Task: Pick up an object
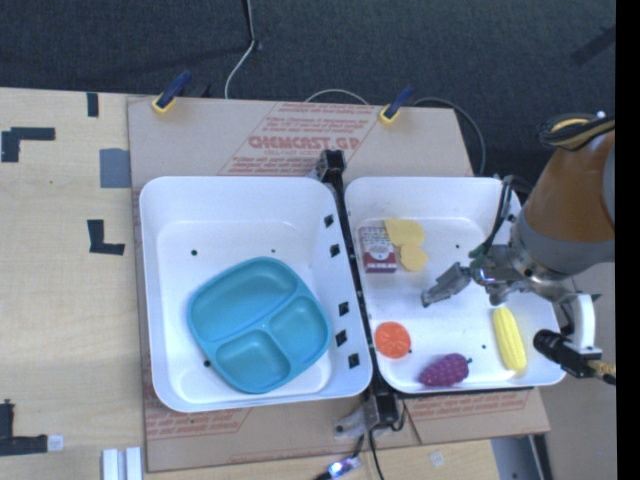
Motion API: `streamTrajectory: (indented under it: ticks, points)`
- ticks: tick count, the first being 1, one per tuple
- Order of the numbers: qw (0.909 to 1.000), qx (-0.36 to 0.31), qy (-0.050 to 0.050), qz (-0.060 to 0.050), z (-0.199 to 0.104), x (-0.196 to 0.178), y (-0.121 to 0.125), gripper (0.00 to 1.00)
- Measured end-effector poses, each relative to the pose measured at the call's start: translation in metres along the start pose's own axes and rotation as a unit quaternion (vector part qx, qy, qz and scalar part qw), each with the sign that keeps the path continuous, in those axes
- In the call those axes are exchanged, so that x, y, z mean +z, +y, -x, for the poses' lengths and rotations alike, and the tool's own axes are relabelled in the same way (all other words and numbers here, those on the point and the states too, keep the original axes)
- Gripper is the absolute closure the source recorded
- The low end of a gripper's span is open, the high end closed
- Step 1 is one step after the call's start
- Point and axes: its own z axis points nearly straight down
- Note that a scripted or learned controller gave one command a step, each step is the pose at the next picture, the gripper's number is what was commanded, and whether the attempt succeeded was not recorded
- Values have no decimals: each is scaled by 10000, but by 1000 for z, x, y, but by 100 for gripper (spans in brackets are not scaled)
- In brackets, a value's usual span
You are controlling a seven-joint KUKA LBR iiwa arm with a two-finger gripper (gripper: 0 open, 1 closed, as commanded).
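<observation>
You have even, bright overhead light and soft focus throughout. The white bins (pixel 160 268) read near overexposed, their walls washing out. Shadows are faint and short, notably under the blue divided plate (pixel 258 323). The dark carpet (pixel 120 18) shows grain.

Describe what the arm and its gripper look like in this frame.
The arm enters from the right as a bulky rounded body, its broad orange band uppermost and grey casing below it near the wrist. The gripper is a slim dark-grey metal piece projecting over the right bin. Black cabling runs beside the wrist, and a white bracket sits below it.
</observation>
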Motion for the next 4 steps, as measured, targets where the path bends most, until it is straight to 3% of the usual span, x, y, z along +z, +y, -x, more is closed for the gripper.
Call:
streamTrajectory:
  ticks: [1, 3, 4]
  points:
    - [10000, -21, -12, 57, 0, -6, 3, 0]
    - [10000, -24, -3, 30, -8, 87, 7, 0]
    - [10000, -19, -12, 60, -8, 102, 7, 0]
